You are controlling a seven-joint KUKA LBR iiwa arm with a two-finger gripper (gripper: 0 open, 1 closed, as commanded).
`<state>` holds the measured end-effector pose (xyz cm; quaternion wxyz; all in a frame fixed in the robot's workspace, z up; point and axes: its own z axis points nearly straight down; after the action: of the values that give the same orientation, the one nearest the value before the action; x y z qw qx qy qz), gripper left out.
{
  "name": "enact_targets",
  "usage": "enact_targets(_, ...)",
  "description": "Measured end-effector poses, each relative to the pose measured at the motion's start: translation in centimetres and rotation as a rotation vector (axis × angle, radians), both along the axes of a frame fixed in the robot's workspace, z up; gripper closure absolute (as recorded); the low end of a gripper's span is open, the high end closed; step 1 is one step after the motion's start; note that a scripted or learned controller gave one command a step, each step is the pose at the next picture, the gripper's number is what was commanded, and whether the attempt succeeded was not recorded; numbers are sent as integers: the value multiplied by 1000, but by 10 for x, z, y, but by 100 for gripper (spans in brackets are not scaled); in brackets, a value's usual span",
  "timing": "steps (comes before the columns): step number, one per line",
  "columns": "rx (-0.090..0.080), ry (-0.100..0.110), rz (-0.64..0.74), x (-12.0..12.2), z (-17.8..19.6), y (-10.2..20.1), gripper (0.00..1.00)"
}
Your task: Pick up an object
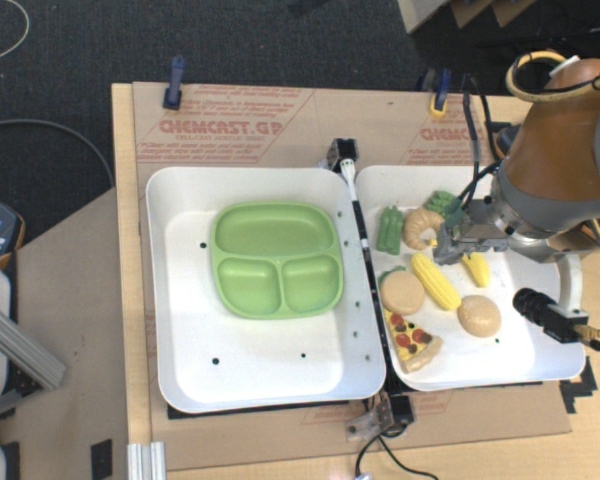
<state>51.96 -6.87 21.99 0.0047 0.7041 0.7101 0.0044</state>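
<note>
While its grip cannot be told, the end effector (458, 245) hovers just beside the corn cob (435, 281)

Right bin (540, 368) crowded with toy food; left bin (180, 338) floor open around green tray (277, 258).

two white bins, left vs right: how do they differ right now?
Contents: the left bin holds one green divided tray; the right bin holds scattered toy food, including a corn cob and a pizza slice.
Arm: the gripper is down over the right bin, not the left bin.
Shared: both are shallow, white and rounded, side by side on the board.
</note>
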Motion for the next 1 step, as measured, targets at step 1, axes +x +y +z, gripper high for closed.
enact_targets(1, 6, 17, 5, -3, -29, 132, 100)
